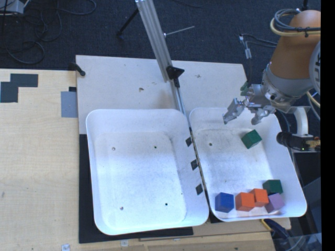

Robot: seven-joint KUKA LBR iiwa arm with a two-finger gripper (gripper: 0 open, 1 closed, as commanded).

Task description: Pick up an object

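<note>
- I am watching a green block [252,139] lying tilted on the floor of the right bin [209,120], up in its far half and closer to the bin's right wall than to the left one.
- I am seeing the gripper [245,116] hanging just above and slightly left of that block, over the bin's far edge; its two fingers are spread apart with nothing between them, and they are not touching the block.
- I am following the grey arm [293,61] with its orange band coming in from the right side, above the bin's far right corner.
- I am counting five more blocks bunched along the right bin's near edge: a blue block [224,201], an orange block [244,201] just beside it, a second orange block [260,196] touching that one, a purple block [274,202] at the near right corner, and a dark green block [272,186] just behind the purple one.
- I am looking at the left bin [99,156] sitting right beside the right one, their inner walls meeting along the middle of the bench.
</note>
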